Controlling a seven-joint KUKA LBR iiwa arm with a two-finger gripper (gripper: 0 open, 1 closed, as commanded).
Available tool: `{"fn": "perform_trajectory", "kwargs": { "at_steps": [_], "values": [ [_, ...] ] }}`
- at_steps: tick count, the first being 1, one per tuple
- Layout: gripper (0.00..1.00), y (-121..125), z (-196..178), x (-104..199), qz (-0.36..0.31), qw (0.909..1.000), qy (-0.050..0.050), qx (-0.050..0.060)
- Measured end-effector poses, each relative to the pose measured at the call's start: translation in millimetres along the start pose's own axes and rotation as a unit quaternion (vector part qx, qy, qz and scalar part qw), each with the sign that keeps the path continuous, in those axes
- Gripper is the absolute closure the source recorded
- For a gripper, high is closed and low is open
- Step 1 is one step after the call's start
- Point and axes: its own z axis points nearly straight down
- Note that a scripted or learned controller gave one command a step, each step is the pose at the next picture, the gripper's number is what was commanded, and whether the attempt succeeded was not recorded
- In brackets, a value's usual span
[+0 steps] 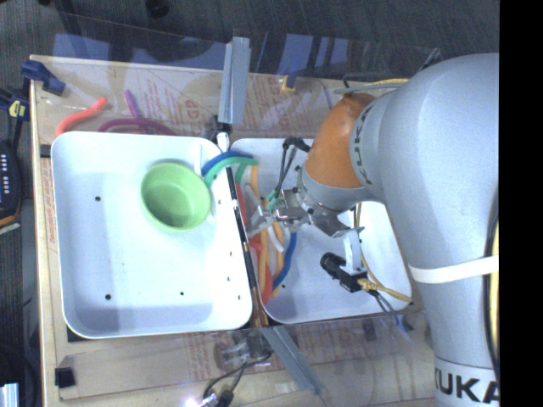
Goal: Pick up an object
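The grey KUKA arm (441,185) leans over the right bin (386,308), its gripper (284,214) low among coloured strips (270,257) by the divider; jaw state cannot be told. A green bowl (176,195) sits in the left bin (102,295). A clean pick likely means isolating one strip.

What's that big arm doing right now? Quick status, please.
End effector low in right bin, over the colored sticks. No grasp visible. Green bowl alone in left bin.
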Motion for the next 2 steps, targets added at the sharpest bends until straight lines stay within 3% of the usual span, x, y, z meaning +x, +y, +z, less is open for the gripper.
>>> {"fn": "perform_trajectory", "kwargs": {
  "at_steps": [1, 2],
  "values": [
    [1.00, 2, -10, 2, -0.002, 1.0000, 0.000, -0.004],
    [1.00, 33, -100, 27, -0.068, 0.9976, 0.004, -0.009]
  ]
}}
